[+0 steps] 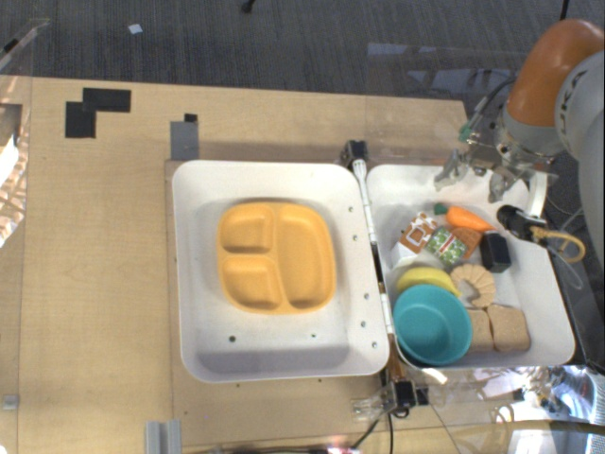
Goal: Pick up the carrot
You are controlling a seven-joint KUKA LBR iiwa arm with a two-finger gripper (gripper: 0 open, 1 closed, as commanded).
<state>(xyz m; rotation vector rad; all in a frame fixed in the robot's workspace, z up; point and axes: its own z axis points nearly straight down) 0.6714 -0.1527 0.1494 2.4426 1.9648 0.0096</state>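
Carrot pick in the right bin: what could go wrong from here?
The carrot lies right beside a printed carton and a black block, so the gripper could snag or nudge a neighbour. It also sits near the right bin's far wall, so a slightly off descent might strike the rim.

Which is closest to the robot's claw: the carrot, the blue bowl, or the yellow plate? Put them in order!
From the gripper:
1. Carrot, just below it in the right bin.
2. Blue bowl, at that bin's near end.
3. Yellow plate, over in the left bin.
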